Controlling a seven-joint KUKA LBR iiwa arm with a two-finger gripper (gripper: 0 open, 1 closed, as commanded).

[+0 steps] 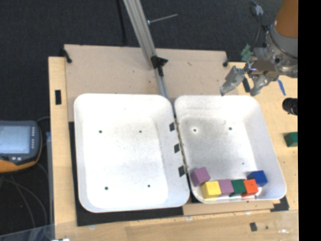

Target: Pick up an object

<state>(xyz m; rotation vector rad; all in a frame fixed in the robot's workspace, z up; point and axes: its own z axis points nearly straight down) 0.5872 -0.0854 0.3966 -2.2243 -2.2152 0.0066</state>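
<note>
Blocks (228,185) at right bin (266,134) near edge | wooden bench (115,69) | dark floor (50,14) | pincer (246,82) released, holding nothing

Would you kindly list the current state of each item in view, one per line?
hand: above the right bin's far rim, fingers apart, holding nothing
right bin: blocks gathered along its near edge
purple block: resting in the bin, tilted
yellow block: resting beside a second purple block
orange block: resting by the blue block
left bin: sitting flat
</note>
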